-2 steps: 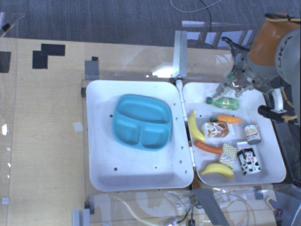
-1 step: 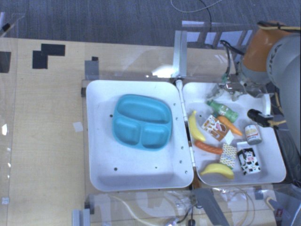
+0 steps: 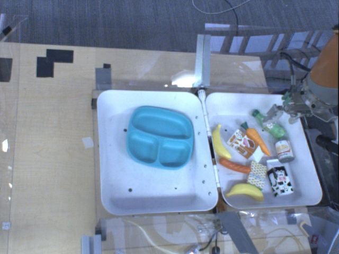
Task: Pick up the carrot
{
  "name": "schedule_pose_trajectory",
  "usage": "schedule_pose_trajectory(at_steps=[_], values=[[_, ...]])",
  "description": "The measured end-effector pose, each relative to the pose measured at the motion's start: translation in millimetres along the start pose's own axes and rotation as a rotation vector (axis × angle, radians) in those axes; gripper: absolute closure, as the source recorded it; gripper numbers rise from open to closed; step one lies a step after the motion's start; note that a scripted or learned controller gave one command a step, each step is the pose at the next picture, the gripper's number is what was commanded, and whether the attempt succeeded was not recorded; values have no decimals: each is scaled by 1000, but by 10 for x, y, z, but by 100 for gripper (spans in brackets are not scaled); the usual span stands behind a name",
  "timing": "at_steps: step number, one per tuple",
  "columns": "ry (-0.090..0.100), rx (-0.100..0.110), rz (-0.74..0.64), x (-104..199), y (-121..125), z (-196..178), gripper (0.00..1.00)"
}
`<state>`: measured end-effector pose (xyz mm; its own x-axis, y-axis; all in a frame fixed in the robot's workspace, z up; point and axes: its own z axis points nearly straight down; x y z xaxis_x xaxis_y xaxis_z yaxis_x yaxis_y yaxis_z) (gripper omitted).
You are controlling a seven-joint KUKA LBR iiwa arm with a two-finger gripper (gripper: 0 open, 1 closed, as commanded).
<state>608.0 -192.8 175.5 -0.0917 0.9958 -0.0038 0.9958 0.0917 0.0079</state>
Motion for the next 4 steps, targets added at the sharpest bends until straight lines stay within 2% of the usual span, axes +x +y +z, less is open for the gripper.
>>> schedule_pose_trajectory(at_steps=[1, 2, 3, 4], values=[[-2, -11, 1, 250, 288, 690, 0], [3, 4, -51, 759, -525, 725, 0], [0, -5, -190, 964, -183, 848, 0], [1, -10, 53, 1037, -463, 842, 0]])
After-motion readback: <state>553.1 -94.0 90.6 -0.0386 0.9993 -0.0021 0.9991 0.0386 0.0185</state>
